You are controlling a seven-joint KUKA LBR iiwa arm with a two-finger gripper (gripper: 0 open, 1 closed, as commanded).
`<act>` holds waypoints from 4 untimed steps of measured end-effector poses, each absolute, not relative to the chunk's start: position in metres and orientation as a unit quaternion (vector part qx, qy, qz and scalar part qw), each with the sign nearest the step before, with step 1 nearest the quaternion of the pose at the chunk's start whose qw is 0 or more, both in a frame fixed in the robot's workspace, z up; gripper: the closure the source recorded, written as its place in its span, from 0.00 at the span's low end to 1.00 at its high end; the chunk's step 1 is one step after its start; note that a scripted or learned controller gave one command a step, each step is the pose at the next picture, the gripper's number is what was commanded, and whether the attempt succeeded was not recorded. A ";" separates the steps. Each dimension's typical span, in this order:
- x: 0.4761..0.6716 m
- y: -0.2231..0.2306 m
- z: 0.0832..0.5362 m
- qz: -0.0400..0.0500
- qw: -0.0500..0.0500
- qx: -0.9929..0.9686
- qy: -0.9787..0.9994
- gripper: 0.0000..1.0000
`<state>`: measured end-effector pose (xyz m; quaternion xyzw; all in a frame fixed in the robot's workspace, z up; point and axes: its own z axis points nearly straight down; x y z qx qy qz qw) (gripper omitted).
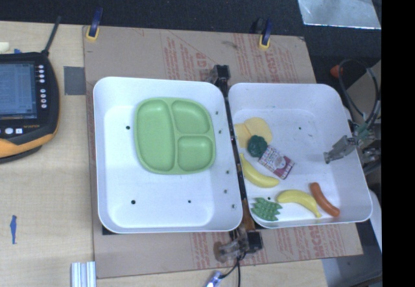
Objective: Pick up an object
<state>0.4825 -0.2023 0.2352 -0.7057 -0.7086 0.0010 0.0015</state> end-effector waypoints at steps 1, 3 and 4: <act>0.475 -0.114 0.109 0.002 0.003 -0.704 -0.710 0.00; 0.598 -0.094 0.092 0.001 0.001 -0.706 -0.708 0.00; 0.630 -0.143 0.103 0.001 0.001 -0.706 -0.708 0.00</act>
